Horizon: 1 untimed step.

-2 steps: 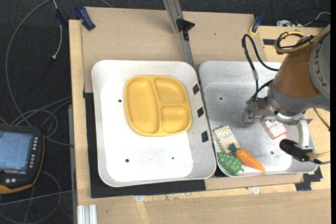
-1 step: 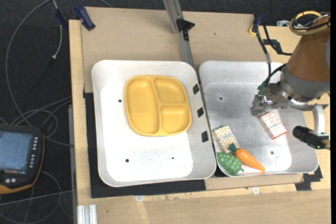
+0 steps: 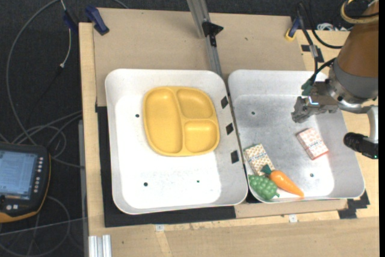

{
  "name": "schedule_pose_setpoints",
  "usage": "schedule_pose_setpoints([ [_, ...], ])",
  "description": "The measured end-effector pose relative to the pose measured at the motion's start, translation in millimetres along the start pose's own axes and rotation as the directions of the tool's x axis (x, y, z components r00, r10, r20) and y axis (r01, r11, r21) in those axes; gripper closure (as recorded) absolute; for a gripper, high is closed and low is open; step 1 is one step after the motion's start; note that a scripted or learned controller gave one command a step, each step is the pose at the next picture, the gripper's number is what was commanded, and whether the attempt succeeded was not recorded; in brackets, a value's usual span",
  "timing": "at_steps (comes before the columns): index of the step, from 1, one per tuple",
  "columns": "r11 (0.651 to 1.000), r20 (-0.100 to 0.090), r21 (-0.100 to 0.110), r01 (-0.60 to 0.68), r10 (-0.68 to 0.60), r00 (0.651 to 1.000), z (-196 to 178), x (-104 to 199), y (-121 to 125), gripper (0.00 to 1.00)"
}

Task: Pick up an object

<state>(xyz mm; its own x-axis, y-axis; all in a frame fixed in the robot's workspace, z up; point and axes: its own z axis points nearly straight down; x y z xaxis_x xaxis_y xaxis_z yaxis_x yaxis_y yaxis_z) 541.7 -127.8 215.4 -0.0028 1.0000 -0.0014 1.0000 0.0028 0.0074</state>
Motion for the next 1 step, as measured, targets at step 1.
schedule_pose_setpoints([
  [1,1.0,0.0,0.0,-0.001,0.001,1.0,-46.8,-0.1,2.0,1.0],
])
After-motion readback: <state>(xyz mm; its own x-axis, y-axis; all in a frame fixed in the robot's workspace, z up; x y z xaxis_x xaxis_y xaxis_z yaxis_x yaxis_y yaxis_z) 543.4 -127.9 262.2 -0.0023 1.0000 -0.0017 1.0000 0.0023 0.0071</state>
